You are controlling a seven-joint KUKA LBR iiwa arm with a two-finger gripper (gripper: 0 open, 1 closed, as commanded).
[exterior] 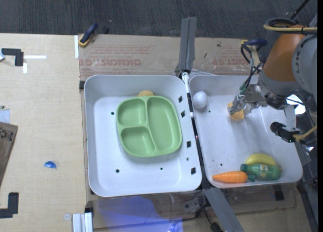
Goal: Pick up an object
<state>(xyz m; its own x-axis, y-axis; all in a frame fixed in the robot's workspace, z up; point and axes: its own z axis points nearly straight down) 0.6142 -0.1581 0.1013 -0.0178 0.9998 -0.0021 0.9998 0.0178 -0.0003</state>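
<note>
My gripper (236, 109) reaches into the right bin (222, 140) from the right, near its back wall. A small yellow-orange piece (237, 115) sits between its fingertips, and the fingers are closed on it. A white ball (200, 99) lies to the gripper's left, by the divider between the bins. At the right bin's front lie an orange carrot (230, 177), a green bottle (262, 171) and a yellow fruit (260, 159). In the left bin (101, 175) rests a green divided plate (150, 125), with a yellow item (146, 94) peeking out behind it.
The bins stand on brown cardboard (126, 54), with a wooden tabletop (40, 125) to the left. A grey post (187, 44) rises behind the divider between the bins. Black cables (250, 54) hang beside the orange arm segment (282, 57).
</note>
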